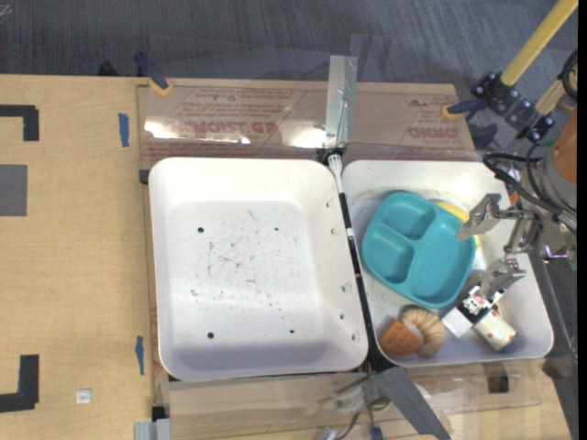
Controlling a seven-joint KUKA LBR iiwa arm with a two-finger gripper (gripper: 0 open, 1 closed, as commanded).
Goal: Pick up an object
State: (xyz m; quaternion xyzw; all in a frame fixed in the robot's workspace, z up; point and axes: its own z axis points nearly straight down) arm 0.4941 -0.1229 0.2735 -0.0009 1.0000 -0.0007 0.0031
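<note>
While the claw [491, 238] hangs low in the right bin [541, 337], fingers apart and gripping nothing | teal tray [417, 250] just left, tilted on something yellow [452, 212] | shell [413, 331] and small bottle [486, 319] at the near wall | likely lining up 1 grasp.

Gripper [492, 242] low at right, fingers [484, 213] spread
</note>
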